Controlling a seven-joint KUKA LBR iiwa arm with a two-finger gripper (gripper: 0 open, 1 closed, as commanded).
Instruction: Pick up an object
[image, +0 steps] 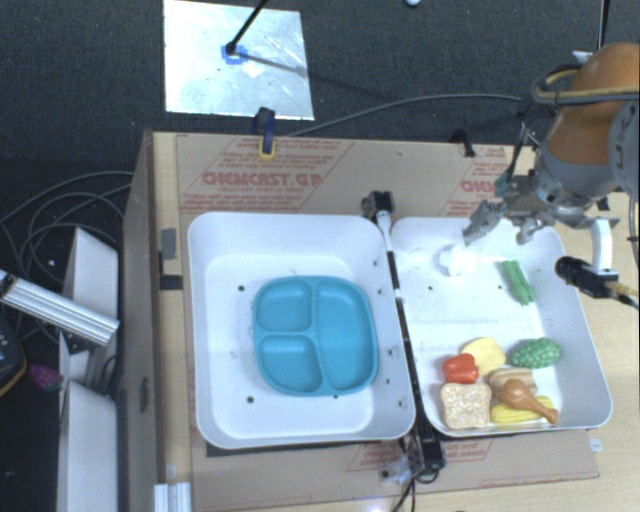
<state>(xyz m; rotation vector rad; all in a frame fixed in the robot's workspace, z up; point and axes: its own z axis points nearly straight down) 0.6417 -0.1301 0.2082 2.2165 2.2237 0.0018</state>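
The toy foods lay in the right-hand shallow white plastic bin (570, 330). A slim green bean-like piece (517, 281) lay alone near the bin's upper middle, tilted a little, with a small whitish blurred object (457, 261) to its left near the bin's top left. The rest clustered in the lower right corner: a red tomato-like piece (460, 368), a pale yellow rounded piece (484, 353) touching it, a bumpy green vegetable piece (534, 352) further right, a tan speckled square cracker-like piece (466, 404) below, a brown drumstick-shaped piece (522, 393) and a yellow corn-like piece (520, 413) beside it.

The two-finger gripper (503, 223) hung above the bin's upper edge, its grey fingers (478, 222) spread apart with nothing between them, above and apart from the bean piece. Behind it rose the arm's orange band (595, 105).

In the left-hand white bin (215, 330) sat a light blue divided plastic plate (314, 334) with three compartments. Both bins rested on a brown printed cardboard sheet (300, 170).
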